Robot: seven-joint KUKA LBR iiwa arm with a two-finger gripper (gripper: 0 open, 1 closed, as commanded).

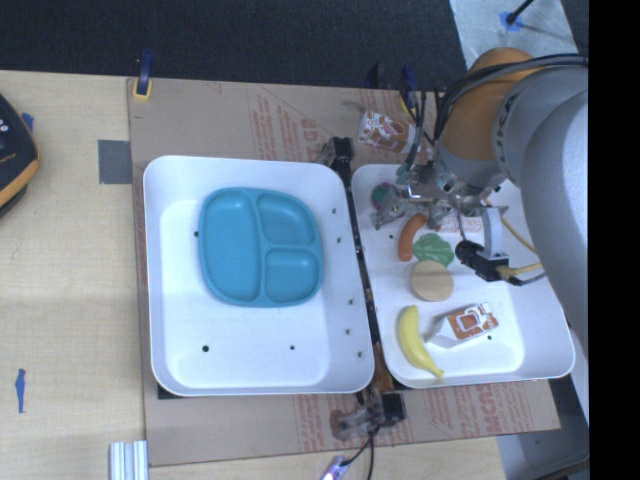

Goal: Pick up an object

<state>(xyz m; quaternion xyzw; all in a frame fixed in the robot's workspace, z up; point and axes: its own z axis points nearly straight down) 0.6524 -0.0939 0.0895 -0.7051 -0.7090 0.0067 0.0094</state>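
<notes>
Judging from how things lie, we have lifted nothing yet: every item rests in the right bin [540, 363]. Nearest us lie a banana [415, 343] and a small orange-and-white carton [466, 324] just beside it. Farther in sits a tan round piece [432, 282], touching a green piece [434, 248], with an orange sausage-shaped piece [409, 236] just left. Over these the gripper [425, 200] hangs low; whether it is apart or together we cannot tell. The crowding there may hinder a clean grasp. The left bin [180, 353] bears a blue divided plate [262, 246].
</notes>
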